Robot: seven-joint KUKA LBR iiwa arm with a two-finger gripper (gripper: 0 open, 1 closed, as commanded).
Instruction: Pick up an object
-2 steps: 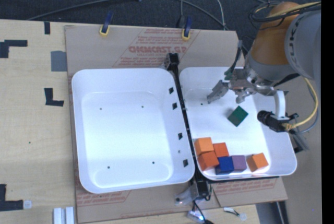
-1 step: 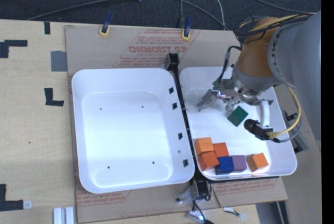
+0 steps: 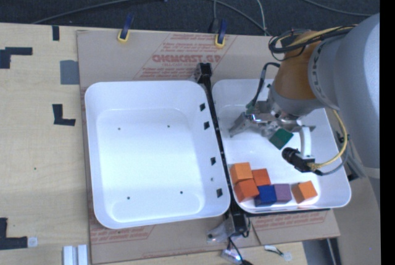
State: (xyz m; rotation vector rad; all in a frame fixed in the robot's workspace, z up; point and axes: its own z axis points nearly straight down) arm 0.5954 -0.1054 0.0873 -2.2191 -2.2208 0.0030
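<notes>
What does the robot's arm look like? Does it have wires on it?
The arm is big, round and smooth grey, with an orange band near the wrist. The gripper at its end is made of silvery metal parts. Yes, there are wires: black and yellow cables loop around the wrist, plus a white one, and a black plug sticks out at the side.

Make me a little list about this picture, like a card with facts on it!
arm: grey with an orange band, reaching in from the right
tool: above the right bin
green block: right by the tool; whether it is gripped is unclear
blocks in right bin: orange ones, a red one, a blue one, a purple one, grouped near the front wall
left bin: white, beside the right bin
clamps: two, blue and yellow, at the board's far edge
</notes>
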